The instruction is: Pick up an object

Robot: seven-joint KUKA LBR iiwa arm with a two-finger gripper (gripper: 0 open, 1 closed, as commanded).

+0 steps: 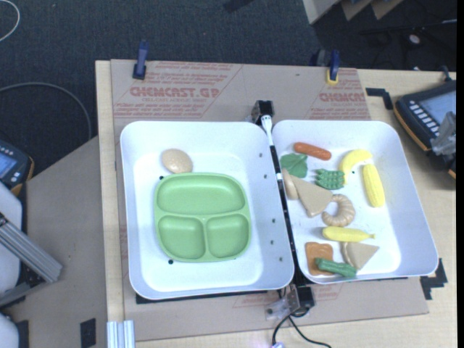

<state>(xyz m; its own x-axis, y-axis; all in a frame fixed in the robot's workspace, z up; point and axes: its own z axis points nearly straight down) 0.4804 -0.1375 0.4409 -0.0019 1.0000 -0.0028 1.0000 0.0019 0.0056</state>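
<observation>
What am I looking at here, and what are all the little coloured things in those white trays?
This is one camera fixed above a workbench, looking down at a slant. Two shallow white bins sit side by side on a board.

The left bin holds a green divided plate and, just behind it, a small tan egg-shaped toy.

The right bin is full of toy food: a red sausage, a banana, a yellow corn cob, green leafy pieces, a croissant and more.

A robot arm is meant to reach in from the right and pick up one item.
</observation>
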